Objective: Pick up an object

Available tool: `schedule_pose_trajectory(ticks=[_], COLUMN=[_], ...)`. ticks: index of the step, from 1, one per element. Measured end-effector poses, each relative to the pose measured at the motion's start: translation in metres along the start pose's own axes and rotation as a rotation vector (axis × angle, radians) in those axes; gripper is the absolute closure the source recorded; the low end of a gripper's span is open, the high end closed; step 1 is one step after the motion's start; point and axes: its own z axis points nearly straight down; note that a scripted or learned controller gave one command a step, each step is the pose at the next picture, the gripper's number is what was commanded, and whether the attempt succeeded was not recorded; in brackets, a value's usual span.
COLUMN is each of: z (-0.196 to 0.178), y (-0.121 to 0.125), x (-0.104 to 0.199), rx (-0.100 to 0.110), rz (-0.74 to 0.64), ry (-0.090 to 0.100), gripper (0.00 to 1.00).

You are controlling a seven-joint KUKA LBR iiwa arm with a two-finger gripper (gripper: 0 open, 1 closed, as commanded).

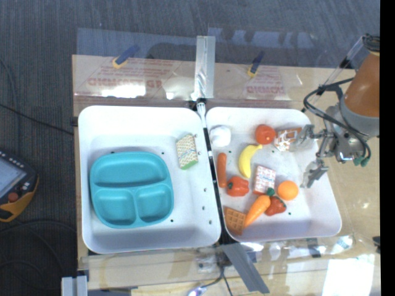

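Toy food fills the right bin (333,211), and that is where the gripper (316,156) hangs, close to the bin's right wall. Its two fingers are spread apart, one near the top and one lower down, and nothing sits between them. Just to the left of the upper finger lies a small shiny wrapped snack (285,139), almost touching it. A little farther left from there is a red tomato (265,134). Down and to the left of the gripper sits an orange ball-shaped fruit (287,190), close to the lower finger but not touching it. Beside that fruit is a small red and white box (264,179), and a yellow banana (248,159) lies to the left of the box. Lower still, a carrot (258,209) points down toward a brown waffle (233,217), with a red strawberry (277,205) tucked against the carrot. A red pepper (237,185) and a thin orange sausage (221,169) rest farther left, near the wall between the two bins. A white egg shape (220,135) sits far to the left of the gripper, in the top corner of that bin. Well away on the left, in the left bin (99,125), lies a blue plate (131,187) with three parts, and a small patterned sponge (186,151) sits next to it. The grey arm (361,106) with its orange band reaches in from above and to the right of the gripper.
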Motion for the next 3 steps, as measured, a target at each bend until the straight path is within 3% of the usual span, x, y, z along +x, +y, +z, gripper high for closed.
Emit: schedule_pose_trajectory(ticks=[1,2,3], z=[0.102,0.118,0.117], y=[0.031,0.066,0.089], x=[0.008,-0.001,0.032], rx=[0.001,0.008,0.008], rz=[-0.145,-0.131,-0.058], ry=[-0.008,-0.026,-0.037], gripper=[0.0,0.0,0.0])
